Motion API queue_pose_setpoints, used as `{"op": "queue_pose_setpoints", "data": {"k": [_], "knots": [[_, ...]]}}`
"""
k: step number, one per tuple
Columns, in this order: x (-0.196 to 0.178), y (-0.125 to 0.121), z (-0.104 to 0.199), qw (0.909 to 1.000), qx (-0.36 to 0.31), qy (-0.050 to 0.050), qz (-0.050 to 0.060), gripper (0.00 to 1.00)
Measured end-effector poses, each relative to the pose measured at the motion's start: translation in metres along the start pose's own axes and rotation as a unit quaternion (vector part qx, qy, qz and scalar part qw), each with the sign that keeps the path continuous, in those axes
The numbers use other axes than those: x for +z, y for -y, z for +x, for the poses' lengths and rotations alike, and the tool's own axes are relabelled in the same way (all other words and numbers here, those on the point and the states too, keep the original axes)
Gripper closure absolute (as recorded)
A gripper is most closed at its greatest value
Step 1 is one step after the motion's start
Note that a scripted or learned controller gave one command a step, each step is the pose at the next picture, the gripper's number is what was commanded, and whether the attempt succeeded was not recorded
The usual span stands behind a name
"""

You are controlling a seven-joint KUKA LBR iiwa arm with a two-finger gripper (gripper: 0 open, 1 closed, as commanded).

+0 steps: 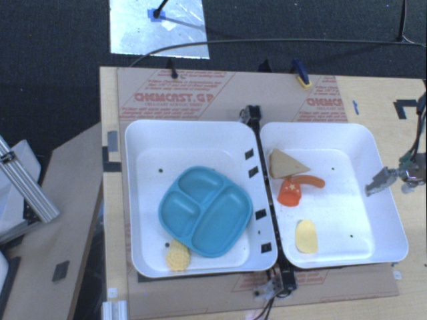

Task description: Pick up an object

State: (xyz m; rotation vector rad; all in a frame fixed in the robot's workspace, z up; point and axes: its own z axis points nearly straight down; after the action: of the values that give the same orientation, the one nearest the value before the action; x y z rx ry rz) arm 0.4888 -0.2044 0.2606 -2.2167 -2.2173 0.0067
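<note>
A: Gripper (381,183)?
B: Over right bin's (373,245) right rim. Fingers — can't tell, too small.
A: Objs?
B: Right bin, left side: tan wedge (285,163), orange sausage (309,181), red piece (289,193), yellow oval (306,237). Left bin (143,159): blue tray (205,211), yellow corn (177,256).

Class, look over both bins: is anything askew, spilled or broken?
Nothing spilled or broken. The blue tray sits turned at an angle in the left bin, overlapping a yellow toy. The claw hangs by the right bin's far edge.
</note>
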Motion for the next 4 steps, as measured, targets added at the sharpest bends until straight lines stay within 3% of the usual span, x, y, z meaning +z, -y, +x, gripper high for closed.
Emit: {"op": "queue_pose_setpoints", "data": {"k": [1,4], "knots": [[-0.005,-0.002,0.001,1.0000,-0.002,0.001,-0.005,0.00],[0.127,0.001,0.012,1.0000,-0.001,0.000,-0.003,0.00]]}}
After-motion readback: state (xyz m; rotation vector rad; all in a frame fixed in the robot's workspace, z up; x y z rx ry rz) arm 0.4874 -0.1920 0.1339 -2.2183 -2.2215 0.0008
